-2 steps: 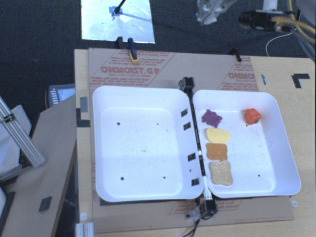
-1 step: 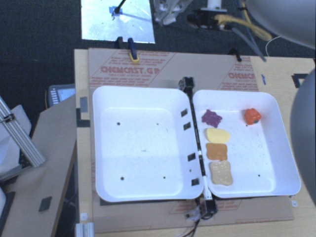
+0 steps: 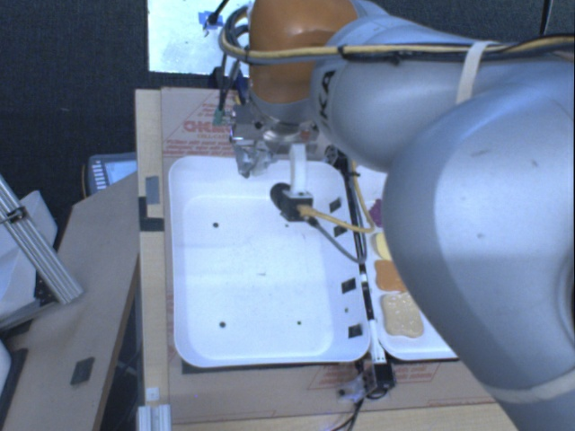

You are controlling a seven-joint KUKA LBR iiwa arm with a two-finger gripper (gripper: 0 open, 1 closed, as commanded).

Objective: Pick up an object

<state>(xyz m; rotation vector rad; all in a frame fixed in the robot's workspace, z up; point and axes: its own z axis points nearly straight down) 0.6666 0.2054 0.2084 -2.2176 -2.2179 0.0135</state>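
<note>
Tool (image 3: 277, 164) hangs over far edge of left bin (image 3: 193, 330); whether fingers wide or narrow, cannot tell; orange object (image 3: 390, 277) and tan object (image 3: 402, 315) lie in right bin (image 3: 422, 351), partly behind arm (image 3: 467, 169); tabletop (image 3: 153, 268) beneath.

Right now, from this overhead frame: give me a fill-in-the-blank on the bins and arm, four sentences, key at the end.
1. The end effector hangs over the far edge of the ____ bin.
2. The band above the arm's wrist is ____.
3. The tan and orange objects lie in the ____ bin.
4. The yellow cable runs along the divide ____ the two bins.

Missing words: left; orange; right; between
</note>
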